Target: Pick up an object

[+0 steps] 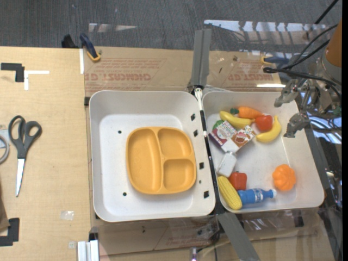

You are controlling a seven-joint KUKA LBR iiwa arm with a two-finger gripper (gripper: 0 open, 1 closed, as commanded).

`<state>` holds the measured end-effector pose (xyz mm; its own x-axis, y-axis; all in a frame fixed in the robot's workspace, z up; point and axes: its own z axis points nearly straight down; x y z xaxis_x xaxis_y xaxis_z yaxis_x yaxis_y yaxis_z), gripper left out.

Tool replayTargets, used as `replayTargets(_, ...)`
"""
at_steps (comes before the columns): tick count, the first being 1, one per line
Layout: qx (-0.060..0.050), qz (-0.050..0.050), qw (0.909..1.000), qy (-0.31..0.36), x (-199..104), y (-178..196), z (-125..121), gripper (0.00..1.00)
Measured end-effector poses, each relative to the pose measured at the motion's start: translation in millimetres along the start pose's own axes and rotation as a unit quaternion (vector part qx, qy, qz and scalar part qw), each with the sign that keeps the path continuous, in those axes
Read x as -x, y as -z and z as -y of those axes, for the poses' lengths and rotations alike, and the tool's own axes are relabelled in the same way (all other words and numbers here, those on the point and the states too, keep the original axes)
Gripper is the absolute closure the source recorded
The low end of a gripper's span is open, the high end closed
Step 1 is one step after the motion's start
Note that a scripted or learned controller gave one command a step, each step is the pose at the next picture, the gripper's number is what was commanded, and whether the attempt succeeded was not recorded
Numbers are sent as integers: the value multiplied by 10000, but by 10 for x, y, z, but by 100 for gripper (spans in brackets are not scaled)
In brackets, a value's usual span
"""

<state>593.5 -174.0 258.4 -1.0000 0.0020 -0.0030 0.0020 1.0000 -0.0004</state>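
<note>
Gripper open, nothing between fingers, hovering over right bin at its far right edge. Toys all lie left of and below it, untouched: nearest are 2 bananas, 1 carrot, 1 red tomato; further off 1 orange pumpkin, 1 blue bottle, 1 corn cob. Left bin: 1 orange divided plate.

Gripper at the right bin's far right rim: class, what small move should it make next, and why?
Probably a short move inward and down toward the banana. The gripper sits at the right bin's far right rim with nothing seen in it, and the banana is the nearest toy. The orange pumpkin lies apart from the clutter, an easier alternative.
</note>
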Motion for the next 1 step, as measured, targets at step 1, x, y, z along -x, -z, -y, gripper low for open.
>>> replayTargets(1,-2,46,10000,-53,532,-1371,-305,0)
